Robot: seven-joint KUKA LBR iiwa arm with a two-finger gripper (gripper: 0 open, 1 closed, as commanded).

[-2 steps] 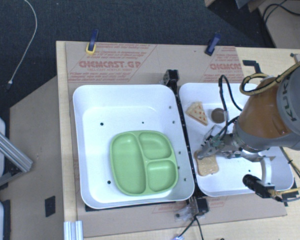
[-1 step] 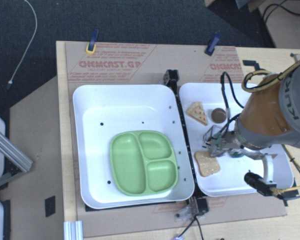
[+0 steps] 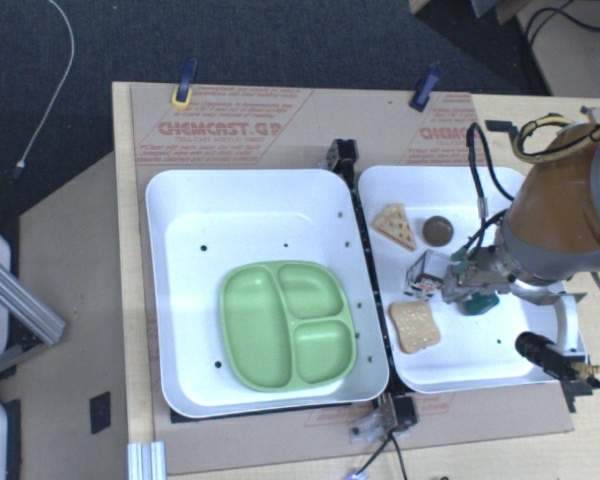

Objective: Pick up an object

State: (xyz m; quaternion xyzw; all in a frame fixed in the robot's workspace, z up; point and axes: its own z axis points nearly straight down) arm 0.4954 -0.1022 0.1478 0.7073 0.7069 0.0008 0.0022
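In the right bin (image 3: 450,368) lie a cheese wedge (image 3: 396,227), a small brown round piece (image 3: 438,231), a slice of toast (image 3: 414,326) and a teal object (image 3: 478,303) partly hidden under the arm. My gripper (image 3: 421,276) is low in the bin, pointing left, just above the toast and below the cheese wedge. Nothing shows between its fingers.
The left bin (image 3: 180,228) holds a green divided plate (image 3: 285,323). A black divider and clamps (image 3: 342,154) sit between the bins. Cables loop over the arm at the right. Blue clips (image 3: 425,86) mark the cardboard's far edge.
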